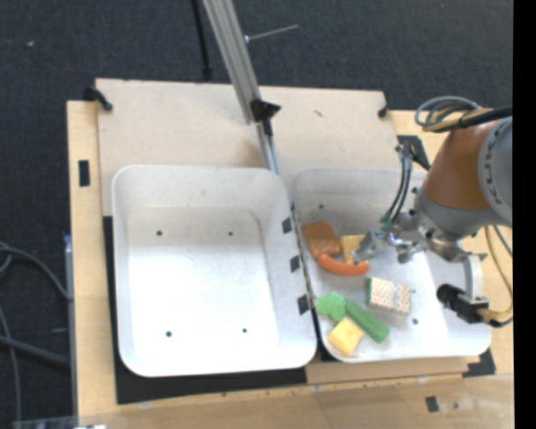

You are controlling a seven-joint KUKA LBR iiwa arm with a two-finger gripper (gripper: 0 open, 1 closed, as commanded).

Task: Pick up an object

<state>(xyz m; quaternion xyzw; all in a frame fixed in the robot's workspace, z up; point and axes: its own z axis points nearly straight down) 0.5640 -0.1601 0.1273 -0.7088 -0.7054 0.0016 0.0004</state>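
At the near edge of the right bin (447, 342), a yellow block (346, 337) is seen touching a green brush-like piece (351, 316) that lies at a slant across the bin floor. Just beyond these, a small speckled box (389, 295) in pink and cream is set near the middle of the bin. Farther back, an orange curved piece (343, 265) is laid beside a brown rounded object (321, 237) and a small yellow piece (351, 245) — all three clustered close to the bin's left wall. The pincer (384, 241) is lowered into this bin from the right, its tip just beside the small yellow piece; whether its fingers are apart or together cannot be told, and nothing is seen between them. Above it, the arm's orange band (456, 172) is visible. The left bin (125, 239) is seated alongside on the bench (179, 114). At the far side, a slanted metal rail (232, 47) is mounted over the bench — beyond it, dark carpet (71, 34).
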